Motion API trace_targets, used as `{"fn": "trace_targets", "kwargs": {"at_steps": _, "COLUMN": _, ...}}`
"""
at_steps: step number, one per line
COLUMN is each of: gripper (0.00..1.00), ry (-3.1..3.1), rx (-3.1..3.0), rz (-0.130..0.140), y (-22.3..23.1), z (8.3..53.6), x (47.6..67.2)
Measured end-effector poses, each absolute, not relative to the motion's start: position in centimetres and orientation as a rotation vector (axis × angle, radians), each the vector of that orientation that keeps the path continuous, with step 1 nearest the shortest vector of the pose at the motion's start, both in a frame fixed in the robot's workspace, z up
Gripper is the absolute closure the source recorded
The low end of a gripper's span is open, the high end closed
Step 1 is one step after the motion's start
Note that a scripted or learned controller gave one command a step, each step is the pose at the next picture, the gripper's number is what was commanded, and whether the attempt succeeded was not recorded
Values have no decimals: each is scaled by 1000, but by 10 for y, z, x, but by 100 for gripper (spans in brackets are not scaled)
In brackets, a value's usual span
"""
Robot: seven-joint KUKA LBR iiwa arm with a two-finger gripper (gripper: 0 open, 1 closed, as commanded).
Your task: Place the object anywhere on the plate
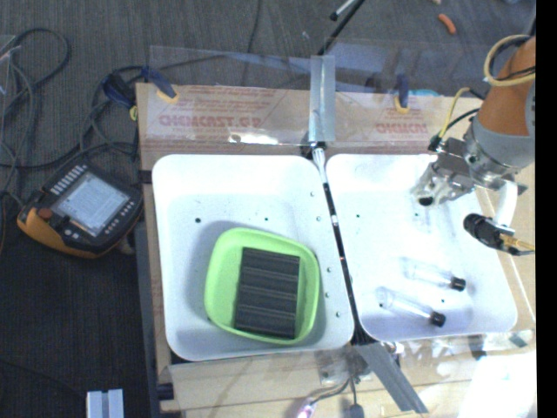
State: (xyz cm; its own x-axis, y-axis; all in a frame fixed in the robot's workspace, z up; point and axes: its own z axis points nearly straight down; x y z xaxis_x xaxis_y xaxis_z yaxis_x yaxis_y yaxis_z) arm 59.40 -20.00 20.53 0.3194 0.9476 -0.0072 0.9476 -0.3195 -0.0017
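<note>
Dark ribbed block (267, 292) covers plate (223, 264) centre; hand (432, 187) fingers indistinct.

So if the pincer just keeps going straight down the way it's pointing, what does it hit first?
Probably bare floor of the right bin. The pincer hangs over that bin's upper part, pointing down and slightly left. The two clear tubes lie nearer the camera, seemingly off that line, though depth is unclear.

1. Two white bins: the right bin (365, 320) under the claw (432, 187), the left bin (174, 320) beyond it.
2. One green plate (218, 273), far left of the claw.
3. One dark ridged block (268, 290) on that plate.
4. Two clear tubes with black caps (432, 277) (411, 306), below the claw.
</note>
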Motion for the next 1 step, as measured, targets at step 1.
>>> {"fn": "trace_targets", "kwargs": {"at_steps": 1, "gripper": 0, "ry": 1831, "rx": 2549, "rz": -10, "y": -200, "z": 205, "x": 594}}
